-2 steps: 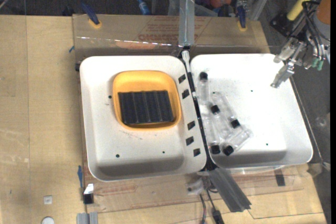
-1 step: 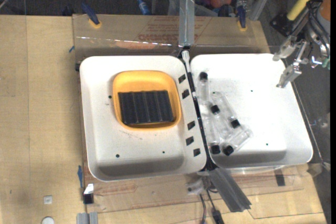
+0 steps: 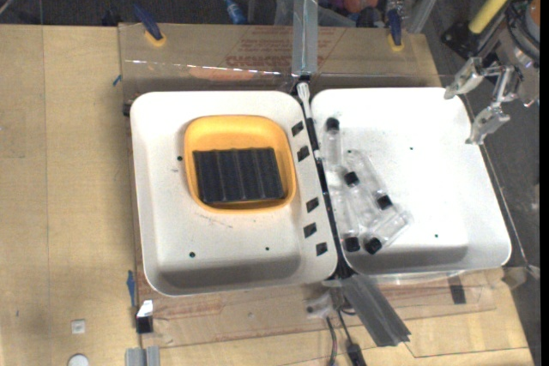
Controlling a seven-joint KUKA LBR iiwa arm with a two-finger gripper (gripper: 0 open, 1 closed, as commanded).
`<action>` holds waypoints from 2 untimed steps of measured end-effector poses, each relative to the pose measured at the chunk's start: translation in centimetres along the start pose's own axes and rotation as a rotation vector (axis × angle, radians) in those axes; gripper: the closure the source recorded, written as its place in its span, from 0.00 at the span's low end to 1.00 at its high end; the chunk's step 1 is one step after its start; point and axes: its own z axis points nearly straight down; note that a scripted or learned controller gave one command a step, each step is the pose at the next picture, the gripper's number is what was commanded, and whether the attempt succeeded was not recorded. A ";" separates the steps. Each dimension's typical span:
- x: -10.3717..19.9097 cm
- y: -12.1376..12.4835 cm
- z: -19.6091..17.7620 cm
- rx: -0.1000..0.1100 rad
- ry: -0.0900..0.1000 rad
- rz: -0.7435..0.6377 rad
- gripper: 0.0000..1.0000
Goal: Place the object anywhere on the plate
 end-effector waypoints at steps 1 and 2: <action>-1.1 -0.1 1.9 -0.002 0.000 -0.459 0.00; -1.2 -0.1 -0.4 -0.002 -0.001 -0.731 0.00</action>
